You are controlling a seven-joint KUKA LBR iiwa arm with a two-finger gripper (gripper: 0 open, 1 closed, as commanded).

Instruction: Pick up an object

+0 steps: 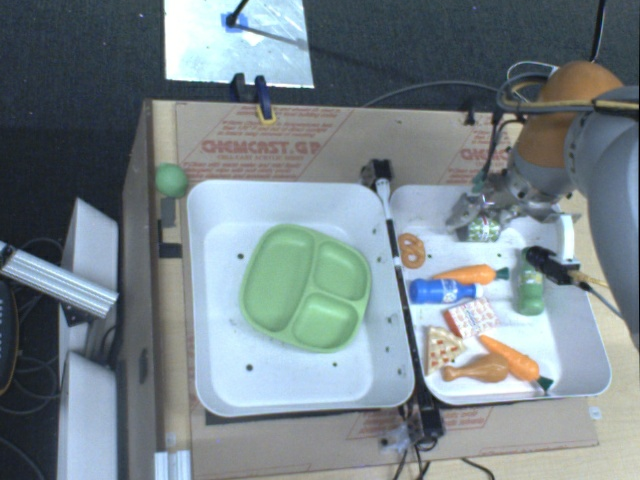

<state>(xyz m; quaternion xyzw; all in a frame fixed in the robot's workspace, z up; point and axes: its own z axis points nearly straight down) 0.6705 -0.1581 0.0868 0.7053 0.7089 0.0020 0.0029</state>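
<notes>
While we looked down on the bench, the gripper [487, 211] hung over the upper part of the right bin [580, 368], its fingers closed around a small green can [484, 230] (the can sat just off the bin's back wall). Below it lay a pretzel [410, 249], a blue bottle [441, 290] and two carrots. Left of centre, a green tray [305, 287] rested in the left bin [215, 368].

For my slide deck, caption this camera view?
Gripper low over a green can in the right bin of toy food; green tray in left bin.
</notes>
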